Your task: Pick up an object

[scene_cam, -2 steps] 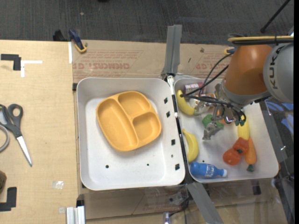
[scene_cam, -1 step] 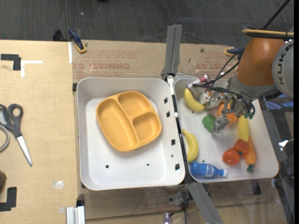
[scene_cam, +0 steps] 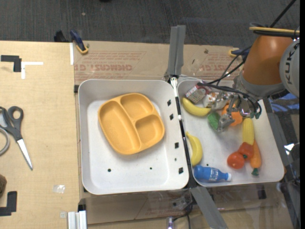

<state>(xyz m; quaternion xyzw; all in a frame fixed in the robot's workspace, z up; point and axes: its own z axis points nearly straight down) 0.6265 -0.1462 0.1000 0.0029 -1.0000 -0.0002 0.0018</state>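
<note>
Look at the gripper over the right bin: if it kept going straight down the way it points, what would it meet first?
Most likely the green object and the orange one beside it, right under the gripper, near a banana in the right bin. Depth is unclear from this slanted view, so contact may already exist.

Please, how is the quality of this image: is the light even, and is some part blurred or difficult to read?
Camera view: the light is even and soft, with faint shadows under the yellow divided plate in the left bin; both bananas and the blue bottle are sharp; the gripper sits in wire clutter, so its jaws are hard to read; the arm's orange band looks slightly soft.
</note>
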